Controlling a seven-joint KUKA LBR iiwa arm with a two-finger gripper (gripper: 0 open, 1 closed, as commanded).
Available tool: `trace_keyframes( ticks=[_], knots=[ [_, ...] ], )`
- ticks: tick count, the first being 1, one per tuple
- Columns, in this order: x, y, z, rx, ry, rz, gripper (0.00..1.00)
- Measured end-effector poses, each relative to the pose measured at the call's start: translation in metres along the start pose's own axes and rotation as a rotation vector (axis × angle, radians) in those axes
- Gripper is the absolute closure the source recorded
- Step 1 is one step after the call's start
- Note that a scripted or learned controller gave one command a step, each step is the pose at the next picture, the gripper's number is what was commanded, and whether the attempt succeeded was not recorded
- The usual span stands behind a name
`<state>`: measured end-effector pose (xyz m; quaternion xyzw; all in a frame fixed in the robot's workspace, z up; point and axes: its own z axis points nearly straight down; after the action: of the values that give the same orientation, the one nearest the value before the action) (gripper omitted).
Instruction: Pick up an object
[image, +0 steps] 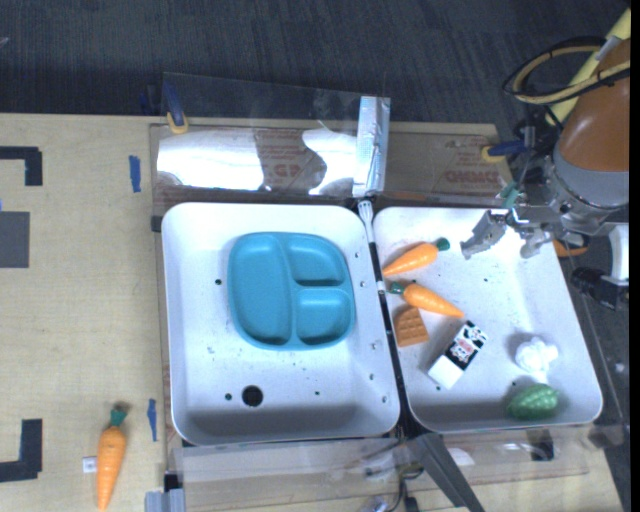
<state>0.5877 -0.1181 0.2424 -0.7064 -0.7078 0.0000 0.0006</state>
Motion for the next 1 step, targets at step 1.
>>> trace_keyframes(
  ticks=[1],
  knots=[
    [0.1069, -0.0653, 0.0385, 0.006, 0.001, 0.271, 0.0]
  ],
)
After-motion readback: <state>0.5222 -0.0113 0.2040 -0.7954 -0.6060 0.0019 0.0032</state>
